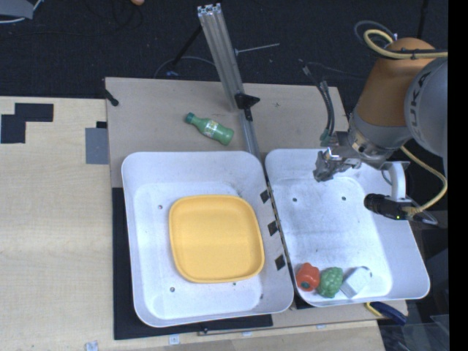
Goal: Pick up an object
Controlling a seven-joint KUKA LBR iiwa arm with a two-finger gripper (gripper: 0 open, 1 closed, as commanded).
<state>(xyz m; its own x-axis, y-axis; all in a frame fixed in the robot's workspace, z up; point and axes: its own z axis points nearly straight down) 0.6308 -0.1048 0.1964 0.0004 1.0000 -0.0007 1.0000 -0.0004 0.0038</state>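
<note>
I see tan wooden bench [51, 218], dark floor behind; glossy square yellow plastic plate [216, 238] in left white bin [139, 189]; metal gripper [325, 168] over right bin [398, 265], grip state perhaps unreadable, cannot tell.

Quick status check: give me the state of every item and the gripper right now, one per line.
gripper: over the far end of the right bin, nothing seen between its fingers
yellow plate: lying flat in the left bin
green bottle: on its side on the bench, behind the bins
red object, green object, white object: clustered at the right bin's near edge
</note>
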